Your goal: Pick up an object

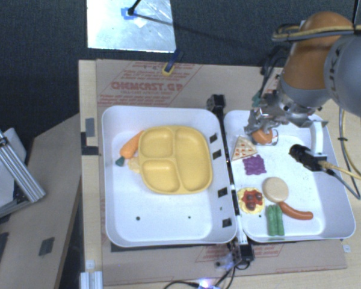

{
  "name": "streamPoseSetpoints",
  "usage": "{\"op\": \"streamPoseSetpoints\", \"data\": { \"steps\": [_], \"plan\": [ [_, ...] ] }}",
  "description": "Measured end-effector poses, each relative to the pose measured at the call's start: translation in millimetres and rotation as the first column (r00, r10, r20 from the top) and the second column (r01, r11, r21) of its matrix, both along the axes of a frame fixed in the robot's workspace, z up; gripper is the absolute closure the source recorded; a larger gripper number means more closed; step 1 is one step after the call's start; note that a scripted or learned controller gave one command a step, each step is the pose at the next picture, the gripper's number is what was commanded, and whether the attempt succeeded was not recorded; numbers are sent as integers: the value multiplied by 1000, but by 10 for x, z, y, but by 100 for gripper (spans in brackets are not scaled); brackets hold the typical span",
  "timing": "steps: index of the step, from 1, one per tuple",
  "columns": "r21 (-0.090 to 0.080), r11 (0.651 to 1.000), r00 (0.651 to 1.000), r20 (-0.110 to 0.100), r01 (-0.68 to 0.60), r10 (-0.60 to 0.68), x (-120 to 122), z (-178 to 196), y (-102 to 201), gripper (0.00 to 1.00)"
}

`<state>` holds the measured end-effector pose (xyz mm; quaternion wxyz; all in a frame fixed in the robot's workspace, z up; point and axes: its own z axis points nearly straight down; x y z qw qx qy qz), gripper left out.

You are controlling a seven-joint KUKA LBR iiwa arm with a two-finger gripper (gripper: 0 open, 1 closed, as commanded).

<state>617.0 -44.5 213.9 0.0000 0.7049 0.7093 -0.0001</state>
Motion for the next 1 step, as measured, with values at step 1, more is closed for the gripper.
{"op": "streamPoseSetpoints", "data": {
  "steps": [1],
  "plan": [
    [1,1000,1000,3,-1,1,16,200,39,100]
  ]
}}
